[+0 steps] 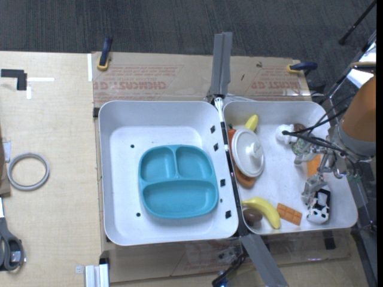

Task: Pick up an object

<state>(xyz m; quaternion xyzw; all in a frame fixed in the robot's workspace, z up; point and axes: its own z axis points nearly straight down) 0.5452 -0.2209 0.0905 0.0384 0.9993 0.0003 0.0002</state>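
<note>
The right bin (272, 112) holds several small items. A white round lid (248, 153) rests on an orange-brown bowl (243, 177) at its left side. A yellow banana (267, 211) lies near the front, with a dark brown piece (252, 219) and an orange block (289, 214) beside it. A black-and-white cow toy (320, 207) sits in the front right corner. My gripper (311, 187) hangs low over the right side of this bin, just above and left of the cow toy. An orange piece (313, 164) shows behind the gripper.
The left bin (114, 160) holds a blue divided plate (178, 181). A small yellow piece (251, 122) and a white item (286, 135) lie at the back of the right bin. Black cables cross above the gripper. A grey ring (27, 171) lies on the bench at left.
</note>
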